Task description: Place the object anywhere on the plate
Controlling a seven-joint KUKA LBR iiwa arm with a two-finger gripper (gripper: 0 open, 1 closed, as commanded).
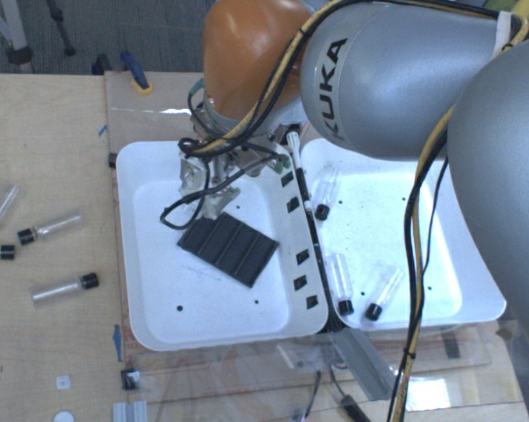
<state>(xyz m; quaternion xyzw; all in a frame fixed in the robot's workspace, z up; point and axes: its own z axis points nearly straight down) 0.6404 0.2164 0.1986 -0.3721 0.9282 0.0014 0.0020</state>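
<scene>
Arm (396, 77) reaches over left bin (141, 306); gripper (210, 196) hangs just above black plate (228, 248). Cannot tell jaws' state.

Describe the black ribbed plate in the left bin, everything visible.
The black plate is a flat, dark rectangle with parallel ridges across its top; matte, looks like plastic or rubber. It lies flat on the floor of the left bin, rotated diagonally, roughly mid-bin. Nothing rests on it. The end effector sits just above its upper-left edge; contact cannot be judged. A black cable loops beside that corner.
</scene>
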